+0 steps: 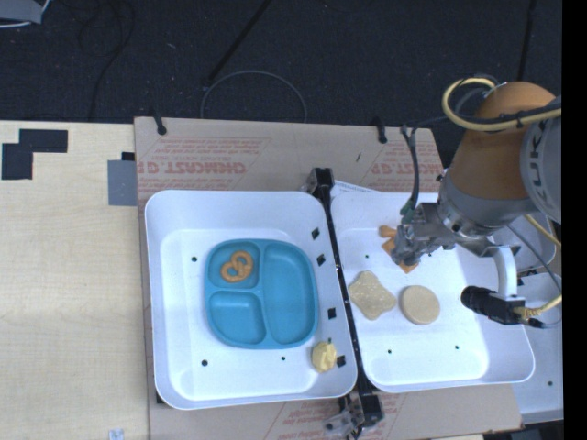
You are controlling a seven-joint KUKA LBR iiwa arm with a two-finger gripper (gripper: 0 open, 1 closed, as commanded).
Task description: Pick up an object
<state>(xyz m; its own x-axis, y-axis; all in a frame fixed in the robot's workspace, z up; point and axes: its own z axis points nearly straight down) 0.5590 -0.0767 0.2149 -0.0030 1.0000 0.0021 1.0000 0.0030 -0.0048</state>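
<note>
Gripper low over small orange food piece at right bin's 11 o'clock; jaw state: cannot tell. Risk: piece small, near wall; off-centre closure likely pushes it aside, grasp misses.

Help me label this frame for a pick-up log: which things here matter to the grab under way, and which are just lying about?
In play:
- end effector, low in the right bin
- orange piece beside it, the likely target

Lying about:
- square cracker and round cracker, right bin
- blue tray with pretzel, left bin
- yellow lump, left bin
</note>
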